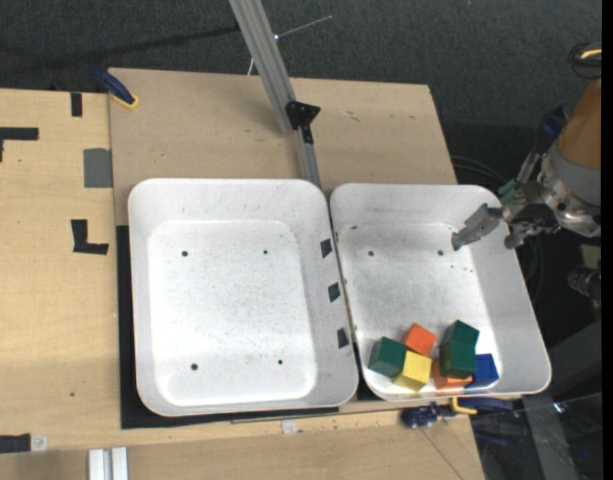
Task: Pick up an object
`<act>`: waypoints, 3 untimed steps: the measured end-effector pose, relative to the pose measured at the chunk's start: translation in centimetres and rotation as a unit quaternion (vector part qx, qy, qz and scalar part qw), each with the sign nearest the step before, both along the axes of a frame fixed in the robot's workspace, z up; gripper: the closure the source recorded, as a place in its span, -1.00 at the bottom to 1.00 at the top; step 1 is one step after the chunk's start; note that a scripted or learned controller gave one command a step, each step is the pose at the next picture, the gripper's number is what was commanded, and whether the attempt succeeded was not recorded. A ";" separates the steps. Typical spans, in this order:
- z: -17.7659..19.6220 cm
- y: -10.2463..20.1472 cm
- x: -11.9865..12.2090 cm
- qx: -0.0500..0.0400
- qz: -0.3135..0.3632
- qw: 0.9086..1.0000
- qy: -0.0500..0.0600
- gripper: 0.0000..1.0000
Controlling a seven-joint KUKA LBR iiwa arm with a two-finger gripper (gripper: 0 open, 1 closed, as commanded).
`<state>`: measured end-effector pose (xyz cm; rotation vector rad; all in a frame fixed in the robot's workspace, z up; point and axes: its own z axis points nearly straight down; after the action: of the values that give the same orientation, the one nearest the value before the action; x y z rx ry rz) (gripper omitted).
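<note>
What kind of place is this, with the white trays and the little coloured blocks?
Probably a robotics lab or test bench. A robot arm reaches in with its tool over two white bins on a plywood bench, and toy blocks lie in the right bin as practice objects.

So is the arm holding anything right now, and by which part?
Nothing held: the gripper sits over the right bin's upper right corner, far from the blocks.
</note>
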<state>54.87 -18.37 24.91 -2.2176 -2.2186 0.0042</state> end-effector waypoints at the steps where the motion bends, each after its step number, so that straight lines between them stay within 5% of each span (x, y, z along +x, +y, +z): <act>1: 0.2 0.0 0.1 -0.001 0.001 1.000 -0.002 -1.00; 3: -10.5 -1.0 -0.1 -0.001 0.000 1.000 0.001 -1.00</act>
<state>54.75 -19.38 14.39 -2.2172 -2.2192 0.0070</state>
